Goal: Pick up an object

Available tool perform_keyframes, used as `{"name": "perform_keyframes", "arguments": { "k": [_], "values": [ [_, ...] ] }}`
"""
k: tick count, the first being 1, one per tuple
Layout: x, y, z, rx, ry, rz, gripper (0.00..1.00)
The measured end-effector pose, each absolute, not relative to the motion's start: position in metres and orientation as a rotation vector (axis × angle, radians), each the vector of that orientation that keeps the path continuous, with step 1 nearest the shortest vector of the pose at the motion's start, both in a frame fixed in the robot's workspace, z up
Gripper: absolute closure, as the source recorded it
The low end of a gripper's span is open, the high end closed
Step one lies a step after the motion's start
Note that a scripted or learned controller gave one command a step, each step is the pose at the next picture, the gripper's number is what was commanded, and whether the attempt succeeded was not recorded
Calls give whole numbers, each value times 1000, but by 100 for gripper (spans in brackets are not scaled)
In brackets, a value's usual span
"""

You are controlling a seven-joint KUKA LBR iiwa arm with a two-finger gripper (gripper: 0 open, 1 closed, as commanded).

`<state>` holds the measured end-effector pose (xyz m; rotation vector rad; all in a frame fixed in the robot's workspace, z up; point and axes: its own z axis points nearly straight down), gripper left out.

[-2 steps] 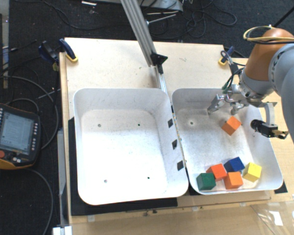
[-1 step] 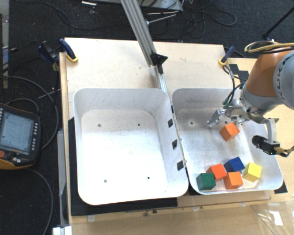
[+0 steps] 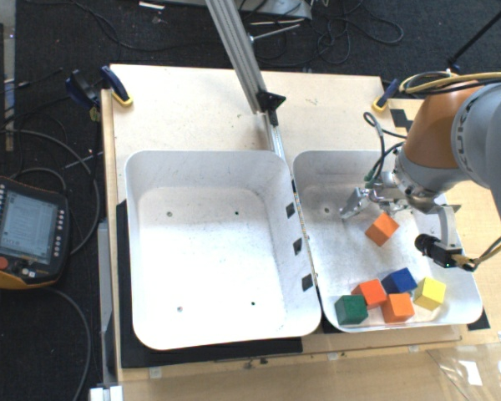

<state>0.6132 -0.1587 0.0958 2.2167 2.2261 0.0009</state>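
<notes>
The grey arm [image 3: 476,132] reaches in from the right of the camera view, its orange band [image 3: 430,132] bulking above the wrist, and bends down over the right white bin [image 3: 334,174] so that the gripper [image 3: 369,200] hangs low inside it, pointing leftward and slightly toward the bin floor. The metal fingers [image 3: 351,207] look parted, a short prong showing on the left side with nothing between them. Just below and to the right of the gripper lies an orange cube [image 3: 382,229], turned so one corner points toward the claw; it is a cube with no long axis to speak of, and whether it touches the fingers cannot be told, though it appears apart. Farther below the claw, along the bin's near wall, a cluster sits close together: a green cube [image 3: 351,309] to the left, a red-orange cube [image 3: 371,291] just beside it, another orange cube [image 3: 398,307], a blue cube [image 3: 399,281] behind that, and a yellow cube [image 3: 430,293] at the right end. To the left of the claw, past the dividing rims, lies the left white bin [image 3: 150,182].
</notes>
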Motion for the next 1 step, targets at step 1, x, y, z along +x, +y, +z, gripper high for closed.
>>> {"name": "perform_keyframes", "arguments": {
  "k": [1],
  "values": [
    [632, -113, 96, 2213, 2229, 5, 0]
  ]
}}
